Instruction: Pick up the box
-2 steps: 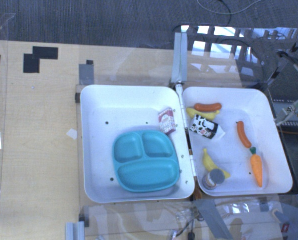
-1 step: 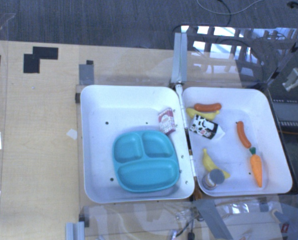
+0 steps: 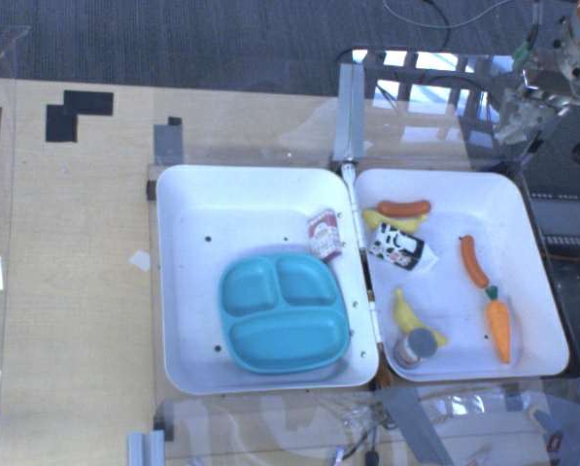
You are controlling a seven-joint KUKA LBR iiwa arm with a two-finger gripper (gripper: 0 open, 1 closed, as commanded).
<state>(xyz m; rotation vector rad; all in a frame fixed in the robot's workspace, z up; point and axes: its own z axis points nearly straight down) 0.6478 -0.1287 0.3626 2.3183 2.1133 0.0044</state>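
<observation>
— Status on the box?

— The black-and-white box (image 3: 400, 247) lies in the right bin (image 3: 532, 260), below a sausage (image 3: 404, 208). Nothing lifted.

— Your gripper (image 3: 523, 115)?

— Parked beyond the bin's far corner — grip state, I cannot tell. Approach, grasp, lift all remain.

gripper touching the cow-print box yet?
Apart. The camera view shows the gripper up beyond the right bin's far edge, with bare bin floor between it and the cow-print box.
</observation>
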